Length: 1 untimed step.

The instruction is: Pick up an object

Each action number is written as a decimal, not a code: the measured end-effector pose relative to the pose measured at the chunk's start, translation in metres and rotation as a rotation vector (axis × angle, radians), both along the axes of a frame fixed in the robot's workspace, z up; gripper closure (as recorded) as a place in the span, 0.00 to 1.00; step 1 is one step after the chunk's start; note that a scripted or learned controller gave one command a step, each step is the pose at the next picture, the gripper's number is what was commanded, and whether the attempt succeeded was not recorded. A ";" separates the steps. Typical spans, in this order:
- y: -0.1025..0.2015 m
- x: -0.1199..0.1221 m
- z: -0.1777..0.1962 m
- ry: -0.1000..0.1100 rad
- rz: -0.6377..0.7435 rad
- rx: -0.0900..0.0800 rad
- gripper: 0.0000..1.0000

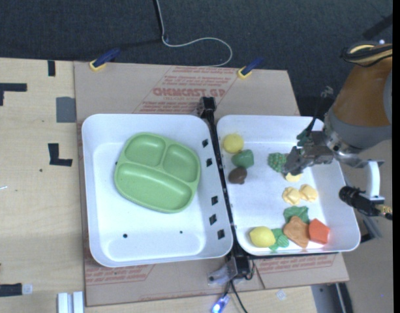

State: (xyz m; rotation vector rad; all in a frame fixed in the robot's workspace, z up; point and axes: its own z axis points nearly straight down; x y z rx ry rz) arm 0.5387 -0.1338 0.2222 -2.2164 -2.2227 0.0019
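Arm: grey KUKA arm with an orange band (363, 87), reaching in from the right over the right bin.
Gripper (295, 168): dark, low over the upper right part of the right bin (265, 124); whether it is released or clenched cannot be told, as its tips merge with the items beneath.
Nearest object: small pale yellow piece (292, 175) at the gripper tip, partly hidden; contact unclear.
Green leafy piece (276, 161): dark green, ruffled, just left of the gripper.
Upper left cluster: yellow ball (233, 143), green block (243, 158) below it, brown lump (237, 174) lower still, all near the divider.
Middle: two pale yellow chunks (299, 193), side by side, below the gripper.
Lower right cluster: yellow lemon-like piece (262, 237), small green leaf (295, 213), orange wedge (296, 231), red block (318, 231), lying close together.
Left bin (95, 175): holds a light green divided plate (158, 171) with three compartments, lying tilted.
Bench: cardboard sheet (186, 90) under both bins.
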 end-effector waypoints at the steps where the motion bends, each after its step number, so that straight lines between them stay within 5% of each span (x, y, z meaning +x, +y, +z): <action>1: 0.078 -0.024 0.012 0.001 0.005 0.002 1.00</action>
